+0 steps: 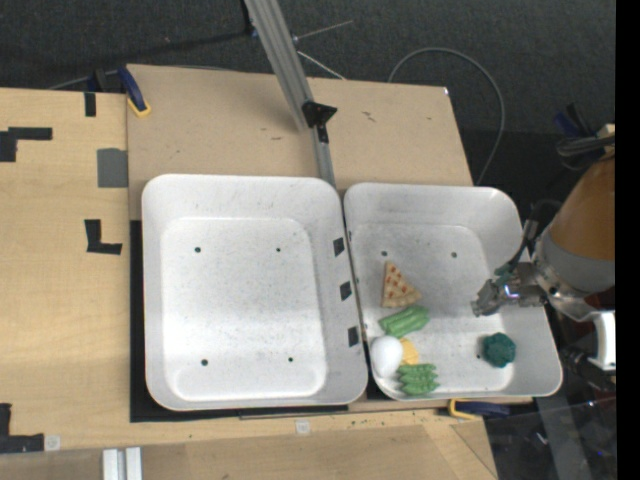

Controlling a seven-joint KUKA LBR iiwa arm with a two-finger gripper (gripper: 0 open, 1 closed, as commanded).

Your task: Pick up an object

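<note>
Two shallow white bins side by side on the bench; left bin (240, 288) bare, right bin (440, 218) carrying all the objects; arm (585, 228) enters from the right, grey with orange band, wrist hanging over the right bin's right rim; gripper (490, 300) sits low over the right part of that bin's floor, dark and small against the white; whether it is wide or narrow cannot be told from this angle, and nothing can be seen gripped in it; dark green round object (498, 348) lies just below the gripper, near the bin's lower right corner, apart from the gripper; tan waffle-patterned triangular piece (398, 285) lies left of centre in the right bin; green oblong piece (404, 320) just below it; white egg-like ball (386, 353) at the lower left, touching a small yellow piece (409, 350); knobbly green piece (418, 378) at the lower rim, just under the yellow one; a grey metal pole (285, 53) slants across the board above the bins.
</note>
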